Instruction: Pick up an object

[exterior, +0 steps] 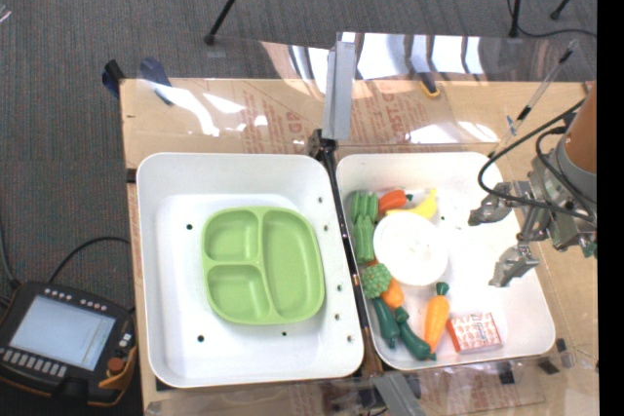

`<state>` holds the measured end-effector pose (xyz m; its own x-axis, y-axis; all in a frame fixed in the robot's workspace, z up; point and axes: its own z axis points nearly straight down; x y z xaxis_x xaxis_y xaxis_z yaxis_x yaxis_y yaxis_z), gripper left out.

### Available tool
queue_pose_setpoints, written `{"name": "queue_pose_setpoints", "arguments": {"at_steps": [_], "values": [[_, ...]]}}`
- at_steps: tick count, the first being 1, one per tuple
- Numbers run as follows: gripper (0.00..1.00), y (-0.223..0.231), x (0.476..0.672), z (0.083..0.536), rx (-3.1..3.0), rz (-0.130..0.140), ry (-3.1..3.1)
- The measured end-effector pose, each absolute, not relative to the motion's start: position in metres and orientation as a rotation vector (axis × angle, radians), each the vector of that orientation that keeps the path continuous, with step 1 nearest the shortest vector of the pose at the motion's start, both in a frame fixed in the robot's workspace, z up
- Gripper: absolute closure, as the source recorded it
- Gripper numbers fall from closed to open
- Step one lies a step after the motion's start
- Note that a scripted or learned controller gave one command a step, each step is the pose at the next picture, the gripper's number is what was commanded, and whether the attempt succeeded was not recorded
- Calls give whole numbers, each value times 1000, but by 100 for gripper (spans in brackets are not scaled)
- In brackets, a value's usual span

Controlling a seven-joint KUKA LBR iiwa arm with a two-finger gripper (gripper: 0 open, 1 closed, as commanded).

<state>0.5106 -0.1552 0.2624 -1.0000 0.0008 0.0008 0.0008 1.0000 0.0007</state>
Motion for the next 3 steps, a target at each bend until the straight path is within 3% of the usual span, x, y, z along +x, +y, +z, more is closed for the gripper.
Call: {"name": "queue_pose_setpoints", "arguments": {"at_steps": [1,2,3], "values": [[0,-113,496,138,89,-9,-3126],[0,-83,492,94,89,1,-3152],[100,-81,494,104,100,3,-3155]]}}
